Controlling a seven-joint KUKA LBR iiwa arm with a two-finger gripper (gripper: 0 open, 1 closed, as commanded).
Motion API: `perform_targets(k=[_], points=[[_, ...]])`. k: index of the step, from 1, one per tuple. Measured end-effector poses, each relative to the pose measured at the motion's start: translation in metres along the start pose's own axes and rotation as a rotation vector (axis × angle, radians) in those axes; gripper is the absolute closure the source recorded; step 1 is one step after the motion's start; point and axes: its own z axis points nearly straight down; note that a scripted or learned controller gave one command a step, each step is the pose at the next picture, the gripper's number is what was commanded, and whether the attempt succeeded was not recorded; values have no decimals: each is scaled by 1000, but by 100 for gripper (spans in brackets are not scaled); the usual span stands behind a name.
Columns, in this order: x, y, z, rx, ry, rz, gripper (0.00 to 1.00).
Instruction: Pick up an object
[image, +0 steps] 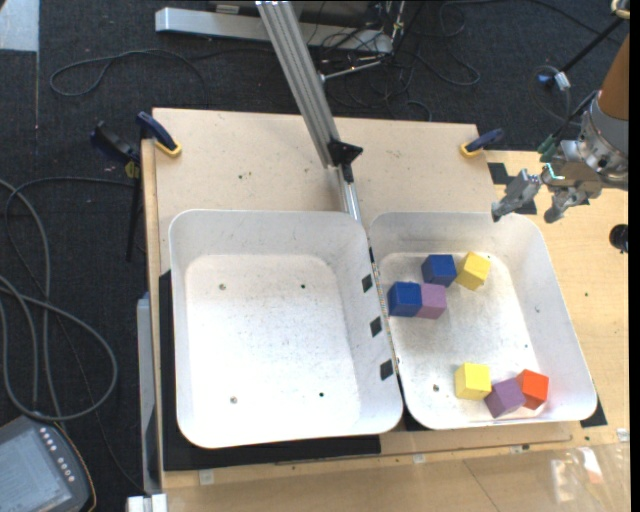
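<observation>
Right shallow white plastic bin holds seven small foam cubes: two blue, two yellow, two purple, one orange; none shows a long axis. Open, empty pincer hangs at the bin's one o'clock corner, over the counter.

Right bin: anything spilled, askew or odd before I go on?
Nothing stands out. All seven blocks lie inside the right bin, in two clusters: four near the top, three at the bottom right. The gripper hangs above its upper right corner.
</observation>
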Motion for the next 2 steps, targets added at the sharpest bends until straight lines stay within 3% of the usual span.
perform_targets(k=[1,2], points=[[0,1,-3,-5,-2,-2,0],[1,0,61,2,0,1,0]])
